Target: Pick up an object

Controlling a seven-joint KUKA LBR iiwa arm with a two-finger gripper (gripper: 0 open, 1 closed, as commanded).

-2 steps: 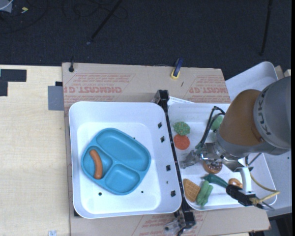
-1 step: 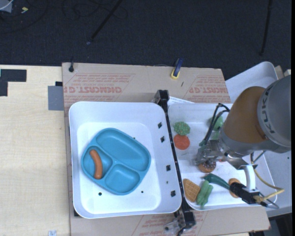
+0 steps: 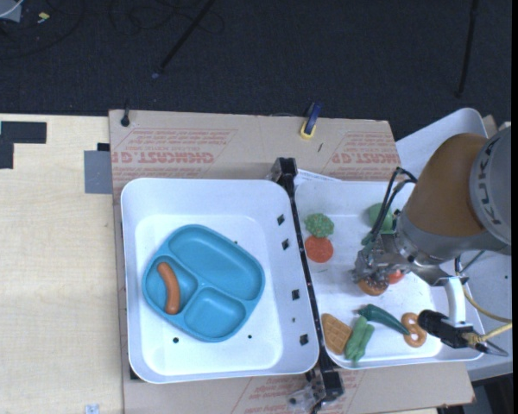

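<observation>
My gripper reaches down into the right bin near its middle, over a small red object that shows just beside its tip. A green broccoli piece and a red tomato lie to its left. In front of it lie a green pepper, a green pickle, a tan cracker and an orange pretzel. Another green item peeks out behind the arm.
The left bin holds a blue divided plate with an orange hot dog in its left compartment. A black divider separates the bins. The arm's orange band covers the right bin's far right side.
</observation>
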